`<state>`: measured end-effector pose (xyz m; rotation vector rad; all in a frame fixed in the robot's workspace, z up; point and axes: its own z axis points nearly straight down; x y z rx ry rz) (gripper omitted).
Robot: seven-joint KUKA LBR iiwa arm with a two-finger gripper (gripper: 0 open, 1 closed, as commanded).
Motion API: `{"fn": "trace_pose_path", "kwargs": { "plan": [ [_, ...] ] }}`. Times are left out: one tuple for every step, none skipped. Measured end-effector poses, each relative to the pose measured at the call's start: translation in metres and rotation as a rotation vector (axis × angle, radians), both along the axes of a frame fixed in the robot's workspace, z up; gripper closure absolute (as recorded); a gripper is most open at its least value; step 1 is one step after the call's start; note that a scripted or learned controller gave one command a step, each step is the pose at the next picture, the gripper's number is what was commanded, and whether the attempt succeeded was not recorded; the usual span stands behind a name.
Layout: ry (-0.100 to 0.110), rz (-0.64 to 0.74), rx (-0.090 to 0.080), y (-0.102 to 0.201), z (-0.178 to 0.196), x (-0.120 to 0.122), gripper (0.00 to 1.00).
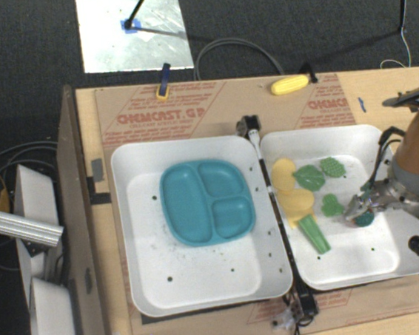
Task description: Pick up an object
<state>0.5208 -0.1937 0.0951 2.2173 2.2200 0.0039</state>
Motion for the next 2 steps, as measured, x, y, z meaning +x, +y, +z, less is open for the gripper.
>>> {"fn": "trace_pose_path", "kwargs": {
  "plan": [
    [-0.005, 0.008, -0.001, 0.063, -0.008, 0.035, 1.00],
    [-0.009, 0.012, 0.003, 0.138, 0.096, 0.067, 1.00]
  ]
}}
